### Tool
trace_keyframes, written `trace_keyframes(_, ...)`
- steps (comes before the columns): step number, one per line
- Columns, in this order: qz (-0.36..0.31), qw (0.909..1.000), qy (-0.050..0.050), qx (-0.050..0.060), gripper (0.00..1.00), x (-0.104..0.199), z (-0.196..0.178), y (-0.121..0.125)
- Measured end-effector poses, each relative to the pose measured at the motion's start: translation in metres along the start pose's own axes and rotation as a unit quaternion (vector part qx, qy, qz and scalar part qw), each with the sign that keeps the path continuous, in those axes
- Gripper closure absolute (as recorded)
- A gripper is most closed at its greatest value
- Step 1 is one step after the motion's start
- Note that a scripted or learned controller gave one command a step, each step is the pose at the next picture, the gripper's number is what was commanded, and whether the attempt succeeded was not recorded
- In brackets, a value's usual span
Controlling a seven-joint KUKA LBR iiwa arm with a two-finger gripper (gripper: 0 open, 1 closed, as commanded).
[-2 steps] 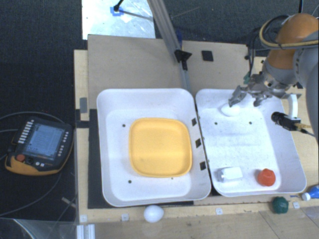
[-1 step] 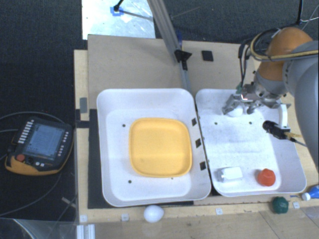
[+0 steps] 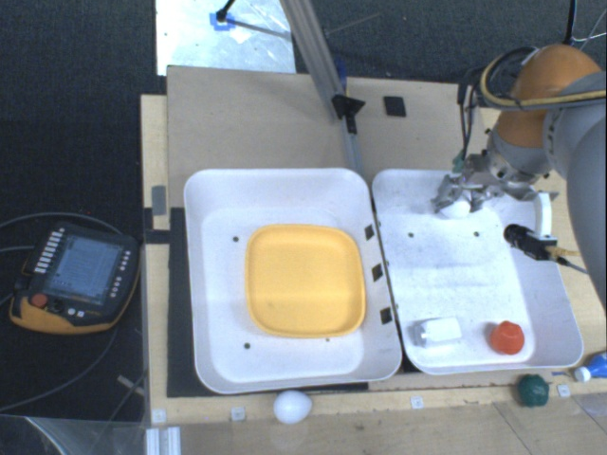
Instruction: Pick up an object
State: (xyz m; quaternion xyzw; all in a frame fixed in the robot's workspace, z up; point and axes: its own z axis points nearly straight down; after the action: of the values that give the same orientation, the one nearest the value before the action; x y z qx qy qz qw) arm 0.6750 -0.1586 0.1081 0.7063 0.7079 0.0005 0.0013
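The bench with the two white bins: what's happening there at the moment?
A grey robot arm has its claw down at the far end of the right bin, at a small white object. A red object and a white block lie at that bin's near edge. The left bin holds a yellow plate.

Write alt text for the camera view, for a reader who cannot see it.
A grey robot arm reaches from the right, its gripper low over a small white object at the far end of the right bin. That bin also holds a white block and a red object; the left bin holds a yellow plate.
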Motion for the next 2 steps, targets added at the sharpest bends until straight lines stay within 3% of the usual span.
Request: trace_keyframes(2, 0.001, 1.0, 0.0, -0.002, 1.0, -0.003, -0.099, -0.004)
